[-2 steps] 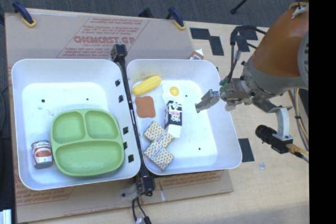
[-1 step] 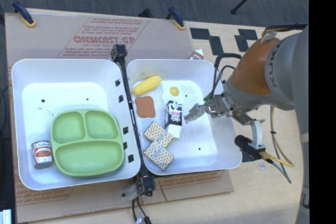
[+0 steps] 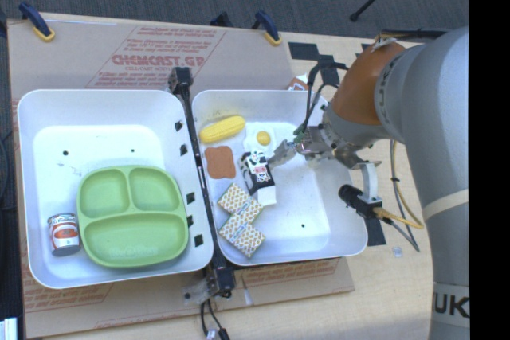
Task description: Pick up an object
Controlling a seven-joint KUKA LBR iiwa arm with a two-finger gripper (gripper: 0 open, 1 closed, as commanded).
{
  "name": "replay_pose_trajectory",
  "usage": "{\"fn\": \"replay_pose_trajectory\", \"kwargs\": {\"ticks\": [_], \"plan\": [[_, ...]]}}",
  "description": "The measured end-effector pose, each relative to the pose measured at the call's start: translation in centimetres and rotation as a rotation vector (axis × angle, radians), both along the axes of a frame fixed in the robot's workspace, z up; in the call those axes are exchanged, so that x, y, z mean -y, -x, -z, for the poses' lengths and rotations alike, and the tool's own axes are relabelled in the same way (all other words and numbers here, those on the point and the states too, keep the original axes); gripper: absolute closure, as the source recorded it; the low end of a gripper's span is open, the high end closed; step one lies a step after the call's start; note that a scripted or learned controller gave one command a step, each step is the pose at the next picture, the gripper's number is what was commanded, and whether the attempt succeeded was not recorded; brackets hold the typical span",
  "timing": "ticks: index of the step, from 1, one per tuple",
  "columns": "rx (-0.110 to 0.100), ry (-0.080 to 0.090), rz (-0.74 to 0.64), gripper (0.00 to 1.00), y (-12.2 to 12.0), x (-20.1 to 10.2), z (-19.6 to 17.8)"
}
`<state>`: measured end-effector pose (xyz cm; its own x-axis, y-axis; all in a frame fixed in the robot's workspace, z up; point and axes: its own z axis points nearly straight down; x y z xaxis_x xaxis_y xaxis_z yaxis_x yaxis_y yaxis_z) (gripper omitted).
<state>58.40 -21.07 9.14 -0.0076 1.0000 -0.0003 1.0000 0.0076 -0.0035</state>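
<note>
In the right bin [image 3: 339, 231] lie a yellow corn cob [image 3: 222, 128], a fried egg toy [image 3: 261, 138], a brown patty [image 3: 220, 162], a black and white carton [image 3: 257, 173] and two checkered crackers [image 3: 240, 201] [image 3: 241, 235]. My gripper [image 3: 273, 156] reaches in from the right, low over the bin. Its tip is at the carton's upper right edge, just below the egg toy. The carton rests tilted on the bin floor.
The left bin [image 3: 48, 123] holds a green divided plate [image 3: 131, 216] and a small red-labelled can [image 3: 64, 234] at its front left. A black divider [image 3: 195, 171] runs between the bins. Cables hang beside the wrist [image 3: 374, 199] over the right bin's rim.
</note>
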Motion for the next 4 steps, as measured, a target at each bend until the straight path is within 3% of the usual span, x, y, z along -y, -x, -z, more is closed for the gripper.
{"fn": "replay_pose_trajectory", "kwargs": {"ticks": [1,2,3,4], "plan": [[0.000,0.000,-0.003,1.00,0.0,0.0,-1.1],[0.002,-0.001,0.004,1.00,4.9,-2.4,-8.9],[0.003,-0.001,0.002,1.00,-6.2,-2.7,-8.9],[0.002,0.000,-0.004,1.00,-6.2,-2.7,-10.0]]}}
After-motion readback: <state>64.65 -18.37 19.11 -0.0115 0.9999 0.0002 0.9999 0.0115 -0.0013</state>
